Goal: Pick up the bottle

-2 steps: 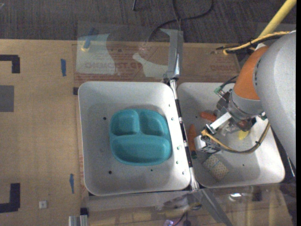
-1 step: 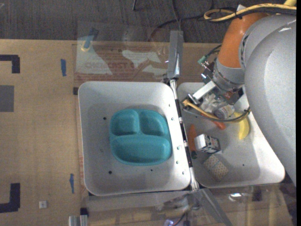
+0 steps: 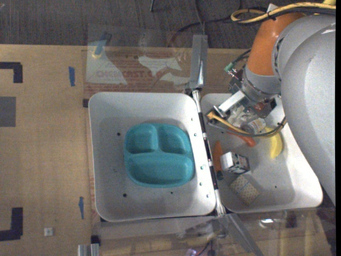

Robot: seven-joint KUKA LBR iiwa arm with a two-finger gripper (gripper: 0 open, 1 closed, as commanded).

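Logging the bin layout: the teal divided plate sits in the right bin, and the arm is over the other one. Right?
Not quite. The camera view shows the teal divided plate in the left bin; the arm's gripper is over the right bin.

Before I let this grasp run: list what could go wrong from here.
1. The gripper sits low among crowded items in the right bin; it may nudge the yellow piece or the orange piece.
2. The arm hides the bin's upper part, so the target can't be confirmed.

Teal divided plate (image 3: 158, 154) in a white bin (image 3: 106, 196); yellow banana (image 3: 275, 144); orange-banded grey arm (image 3: 298, 52).
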